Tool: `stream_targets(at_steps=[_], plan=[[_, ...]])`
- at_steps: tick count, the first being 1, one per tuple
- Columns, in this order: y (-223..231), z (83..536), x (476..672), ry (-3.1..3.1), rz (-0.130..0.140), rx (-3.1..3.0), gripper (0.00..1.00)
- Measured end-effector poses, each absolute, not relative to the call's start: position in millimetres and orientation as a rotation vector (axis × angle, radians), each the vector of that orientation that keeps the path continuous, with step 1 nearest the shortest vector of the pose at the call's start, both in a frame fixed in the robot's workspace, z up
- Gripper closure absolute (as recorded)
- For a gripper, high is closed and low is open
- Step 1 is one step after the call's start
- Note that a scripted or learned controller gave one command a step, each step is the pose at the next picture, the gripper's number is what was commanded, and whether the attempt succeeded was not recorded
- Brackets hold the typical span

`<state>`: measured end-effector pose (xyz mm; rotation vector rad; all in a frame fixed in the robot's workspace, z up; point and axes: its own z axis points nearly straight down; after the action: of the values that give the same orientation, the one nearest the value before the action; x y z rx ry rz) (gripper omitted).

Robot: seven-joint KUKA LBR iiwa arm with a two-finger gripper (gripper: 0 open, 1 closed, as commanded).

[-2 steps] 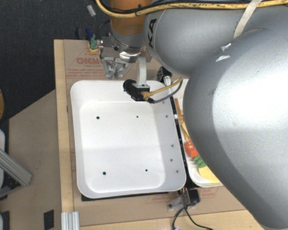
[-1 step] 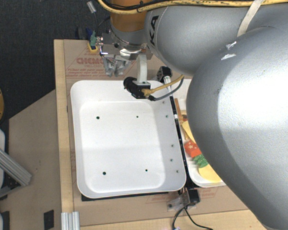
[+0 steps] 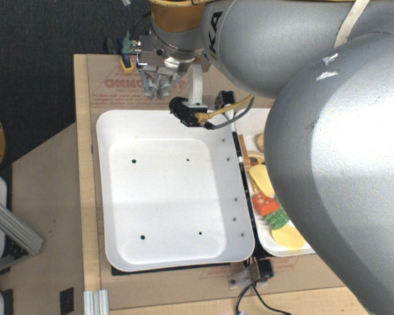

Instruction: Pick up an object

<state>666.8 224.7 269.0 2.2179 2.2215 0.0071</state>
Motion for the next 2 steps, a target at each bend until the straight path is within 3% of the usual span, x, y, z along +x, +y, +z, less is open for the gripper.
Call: stream_targets(at_steps=[2], plan=[[224.9, 288.8, 666.2, 2.223, 0.0, 2.219, 1.0]])
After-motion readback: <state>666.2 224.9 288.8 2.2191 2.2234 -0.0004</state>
